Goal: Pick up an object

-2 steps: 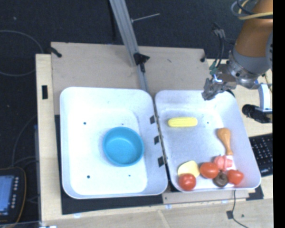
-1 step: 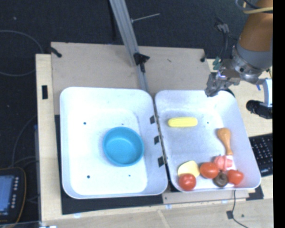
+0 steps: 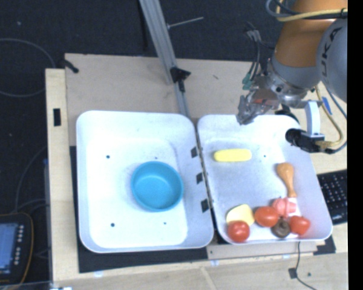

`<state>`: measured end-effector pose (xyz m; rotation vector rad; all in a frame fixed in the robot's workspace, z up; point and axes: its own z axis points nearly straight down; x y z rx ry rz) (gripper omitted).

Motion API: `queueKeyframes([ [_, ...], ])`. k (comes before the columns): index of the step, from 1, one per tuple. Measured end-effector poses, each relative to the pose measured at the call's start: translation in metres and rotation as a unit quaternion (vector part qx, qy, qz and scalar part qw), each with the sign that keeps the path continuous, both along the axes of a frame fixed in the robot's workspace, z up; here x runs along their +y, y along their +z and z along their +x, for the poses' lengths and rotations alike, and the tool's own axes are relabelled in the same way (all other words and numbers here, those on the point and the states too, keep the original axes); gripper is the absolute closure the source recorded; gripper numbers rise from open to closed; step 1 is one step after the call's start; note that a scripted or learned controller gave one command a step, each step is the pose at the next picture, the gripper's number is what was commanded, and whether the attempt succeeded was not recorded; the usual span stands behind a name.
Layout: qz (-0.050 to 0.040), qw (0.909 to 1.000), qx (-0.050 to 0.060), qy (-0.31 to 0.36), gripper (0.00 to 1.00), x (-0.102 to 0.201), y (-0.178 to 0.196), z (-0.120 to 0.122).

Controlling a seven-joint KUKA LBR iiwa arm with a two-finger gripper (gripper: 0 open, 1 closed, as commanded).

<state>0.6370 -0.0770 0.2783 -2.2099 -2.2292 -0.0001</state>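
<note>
A yellow oblong object (image 3: 232, 156) is seen lying in the right bin (image 3: 263, 135), just below and slightly left of the gripper (image 3: 247, 115). Nothing is held by the gripper; its opening cannot be judged. A blue bowl (image 3: 156, 186) is seen further left.

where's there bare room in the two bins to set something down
Left bin: bare floor all around the blue bowl. Right bin: bare middle between the yellow piece and the near pile; crowded among the tomatoes and wooden spoon.
</note>
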Motion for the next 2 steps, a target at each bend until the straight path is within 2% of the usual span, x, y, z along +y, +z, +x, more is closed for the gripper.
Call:
queueKeyframes([
  [1,-0.0005,1.0,0.001,0.0,1.0,0.05,-0.016,0.003],
  [2,-0.0003,1.0,-0.001,0.0,1.0,0.099,-0.015,0.018],
])
